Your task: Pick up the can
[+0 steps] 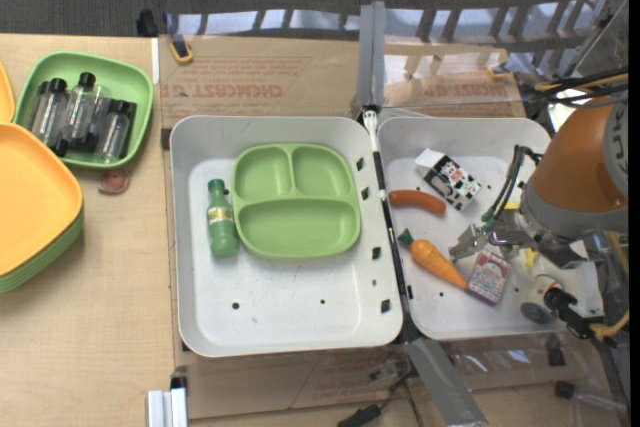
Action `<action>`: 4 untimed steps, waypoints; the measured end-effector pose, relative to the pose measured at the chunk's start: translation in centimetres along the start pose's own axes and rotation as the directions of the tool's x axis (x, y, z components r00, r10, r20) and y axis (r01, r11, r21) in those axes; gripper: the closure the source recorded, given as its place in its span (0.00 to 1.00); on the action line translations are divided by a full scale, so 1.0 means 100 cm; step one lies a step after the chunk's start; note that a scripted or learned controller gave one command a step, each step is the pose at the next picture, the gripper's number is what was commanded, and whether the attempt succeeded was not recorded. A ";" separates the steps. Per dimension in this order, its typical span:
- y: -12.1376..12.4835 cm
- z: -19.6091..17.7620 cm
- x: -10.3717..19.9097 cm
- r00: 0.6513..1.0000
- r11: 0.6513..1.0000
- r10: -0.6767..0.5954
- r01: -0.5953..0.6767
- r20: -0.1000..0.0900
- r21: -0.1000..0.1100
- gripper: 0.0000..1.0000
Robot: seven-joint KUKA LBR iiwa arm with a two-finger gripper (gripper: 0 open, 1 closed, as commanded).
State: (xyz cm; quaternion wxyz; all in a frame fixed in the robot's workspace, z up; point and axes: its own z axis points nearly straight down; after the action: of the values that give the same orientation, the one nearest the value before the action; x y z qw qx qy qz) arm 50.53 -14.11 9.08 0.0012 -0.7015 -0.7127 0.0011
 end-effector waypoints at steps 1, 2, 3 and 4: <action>0.066 0.000 0.038 0.999 0.999 -0.051 0.051 0.001 -0.001 0.00; 0.133 0.003 0.027 0.997 0.996 0.082 -0.082 0.002 0.020 0.00; 0.109 -0.044 -0.012 0.998 0.998 0.071 -0.071 0.002 -0.002 0.00; 0.153 -0.037 -0.006 0.995 0.995 0.095 -0.095 0.002 -0.002 0.00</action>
State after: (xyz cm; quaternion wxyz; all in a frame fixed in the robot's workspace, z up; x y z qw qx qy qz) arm 65.85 -14.47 12.68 -0.0001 -0.7346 -0.6785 0.0011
